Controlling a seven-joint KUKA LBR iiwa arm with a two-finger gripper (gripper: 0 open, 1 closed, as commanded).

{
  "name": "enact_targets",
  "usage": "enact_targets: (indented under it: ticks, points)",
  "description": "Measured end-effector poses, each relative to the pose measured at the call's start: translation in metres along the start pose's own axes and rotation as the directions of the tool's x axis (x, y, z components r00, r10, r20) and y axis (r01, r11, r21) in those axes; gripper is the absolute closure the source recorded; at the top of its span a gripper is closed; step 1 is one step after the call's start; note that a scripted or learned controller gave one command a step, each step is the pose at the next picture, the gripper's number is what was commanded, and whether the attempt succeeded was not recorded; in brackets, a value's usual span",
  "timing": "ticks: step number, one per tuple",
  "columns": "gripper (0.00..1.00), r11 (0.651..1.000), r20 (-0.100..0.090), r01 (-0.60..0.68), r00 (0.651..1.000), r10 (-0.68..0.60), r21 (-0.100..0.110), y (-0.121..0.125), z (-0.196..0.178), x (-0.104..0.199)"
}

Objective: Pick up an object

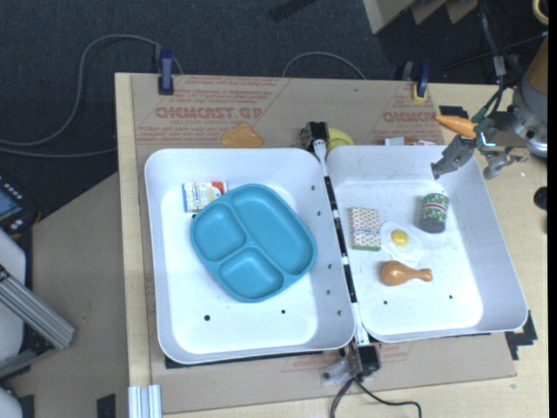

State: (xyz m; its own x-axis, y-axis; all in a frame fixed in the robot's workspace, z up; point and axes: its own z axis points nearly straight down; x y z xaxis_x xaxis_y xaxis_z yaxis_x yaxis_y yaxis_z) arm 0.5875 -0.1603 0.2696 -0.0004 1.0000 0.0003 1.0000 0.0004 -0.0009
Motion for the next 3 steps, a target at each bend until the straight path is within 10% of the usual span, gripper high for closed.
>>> enact_targets:
  ticks: [1,3]
  points:
    - [0.0,1.0,-0.002,-0.003,1.0,0.003,0.009,-0.011,0.134,-0.029]
    - [0.0,1.0,0.002,0.002,1.0,-0.002,-0.006,0.044,0.184,-0.026]
